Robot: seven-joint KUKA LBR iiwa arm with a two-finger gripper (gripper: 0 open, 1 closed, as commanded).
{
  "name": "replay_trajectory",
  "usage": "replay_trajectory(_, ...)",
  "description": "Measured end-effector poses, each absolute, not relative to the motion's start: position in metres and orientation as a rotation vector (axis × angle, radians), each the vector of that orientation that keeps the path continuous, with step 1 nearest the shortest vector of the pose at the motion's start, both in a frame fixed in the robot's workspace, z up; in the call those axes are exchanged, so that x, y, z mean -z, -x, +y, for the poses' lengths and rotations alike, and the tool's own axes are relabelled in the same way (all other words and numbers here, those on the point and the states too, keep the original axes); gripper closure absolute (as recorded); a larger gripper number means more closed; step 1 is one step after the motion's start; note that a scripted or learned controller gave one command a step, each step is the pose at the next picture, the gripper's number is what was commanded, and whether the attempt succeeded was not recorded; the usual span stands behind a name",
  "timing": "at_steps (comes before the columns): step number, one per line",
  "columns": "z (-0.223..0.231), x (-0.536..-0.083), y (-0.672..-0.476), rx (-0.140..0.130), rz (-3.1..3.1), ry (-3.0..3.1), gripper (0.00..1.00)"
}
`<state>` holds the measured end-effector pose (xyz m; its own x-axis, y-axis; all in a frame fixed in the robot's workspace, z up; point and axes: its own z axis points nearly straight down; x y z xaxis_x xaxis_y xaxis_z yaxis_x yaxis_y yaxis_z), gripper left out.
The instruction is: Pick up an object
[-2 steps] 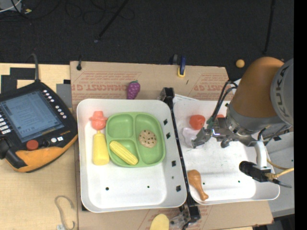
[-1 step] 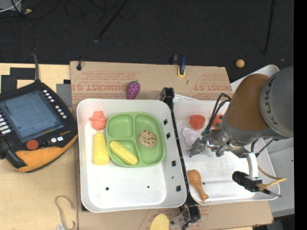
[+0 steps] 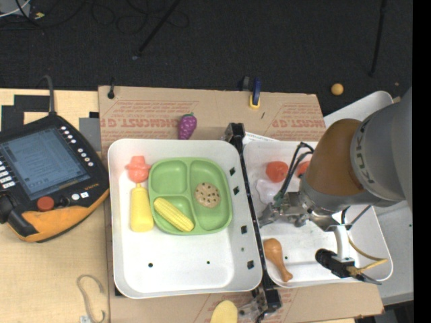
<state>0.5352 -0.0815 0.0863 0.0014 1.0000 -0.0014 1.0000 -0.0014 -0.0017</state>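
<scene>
1. Landmark: the green plate (image 3: pixel 168 177) in the left bin (image 3: pixel 182 268). It holds corn (image 3: pixel 174 214) and a cookie (image 3: pixel 207 194). A yellow bottle (image 3: pixel 140 208) lies against its left rim, and a pink toy (image 3: pixel 137 169) sits just off its upper-left corner.
2. Right of the plate, across the two adjoining bin walls, is the right bin (image 3: pixel 303 256). The arm (image 3: pixel 350 167) reaches in from the right and covers much of this bin's middle and far side.
3. Gripper (image 3: pixel 279 214): right of the plate, level with its lower half, low over the bin floor. Whether it is open or closed, and whether it has hold of anything, cannot be told.
4. Drumstick (image 3: pixel 277 258), the task's thing: right of the plate and below it, on the bin floor near the dividing wall. It lies just below the gripper and appears apart from it.
5. The drumstick's long axis slants. The thick end points up-left, toward the plate; the thin bone end points down-right, toward the bin's near rim.
6. Red toy (image 3: pixel 276 171): right of the plate, level with its upper rim. The gripper stands between it and the drumstick.
7. Hard to make out: a small red patch (image 3: pixel 304 167) at the arm's edge, too covered to name. A yellow toy (image 3: pixel 225 311) below the plate is cut off by the bottom edge.
8. Outside the bins: a purple grape (image 3: pixel 187 125) above the plate on cardboard (image 3: pixel 155 113), a clamp (image 3: pixel 254 94) farther up and right, an orange ball (image 3: pixel 337 88) beyond that, and a pendant (image 3: pixel 47 173) well left of the plate.
</scene>
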Motion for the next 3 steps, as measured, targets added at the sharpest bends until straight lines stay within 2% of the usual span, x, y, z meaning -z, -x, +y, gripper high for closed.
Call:
replay_trajectory(1,-0.083,-0.097,-0.534,-0.003,-2.208,2.229,1.00)
replay_trajectory(3,-0.083,-0.207,-0.525,0.001,-2.221,2.222,1.00)
